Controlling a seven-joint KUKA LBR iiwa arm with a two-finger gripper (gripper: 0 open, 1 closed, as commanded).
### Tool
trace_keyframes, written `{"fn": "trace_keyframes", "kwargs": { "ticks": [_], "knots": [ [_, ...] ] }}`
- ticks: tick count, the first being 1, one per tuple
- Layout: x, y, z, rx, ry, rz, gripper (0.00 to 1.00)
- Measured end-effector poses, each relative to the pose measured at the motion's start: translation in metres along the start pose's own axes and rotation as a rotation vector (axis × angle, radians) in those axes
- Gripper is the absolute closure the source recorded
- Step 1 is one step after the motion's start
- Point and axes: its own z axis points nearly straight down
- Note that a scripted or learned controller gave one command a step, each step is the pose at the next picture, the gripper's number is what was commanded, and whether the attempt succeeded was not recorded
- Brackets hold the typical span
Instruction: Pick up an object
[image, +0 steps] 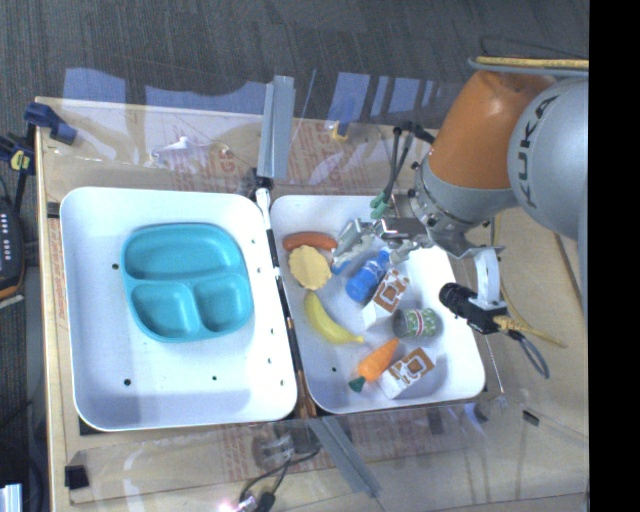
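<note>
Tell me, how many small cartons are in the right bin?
2: one carton beside the blue bottle, another carton near the carrot. The arm may hide more.

Divided tray (187, 277) in left bin (90, 380); banana (330, 322), carrot (377, 361), bottle (366, 277) in right bin (465, 375).

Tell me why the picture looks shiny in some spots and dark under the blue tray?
Camera view: light glares off the clear sheet along the bench's far edge; the blue tray casts a soft shadow on the left bin; the arm's orange band looks slightly blurred, and the gripper shades the toys beneath.
</note>
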Motion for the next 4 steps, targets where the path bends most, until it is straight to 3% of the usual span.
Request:
{"fn": "trace_keyframes", "kwargs": {
  "ticks": [1, 2, 3, 4],
  "knots": [
    [-0.029, 0.038, 0.164, 0.001, -0.001, -0.053, 0.0],
    [-0.007, -0.034, 0.175, -0.001, -0.001, -0.101, 0.0],
    [-0.007, -0.034, 0.165, 0.0, 0.0, -0.105, 1.0],
    [0.044, 0.038, 0.033, -0.004, 0.0, -0.022, 1.0]
  ]
}}
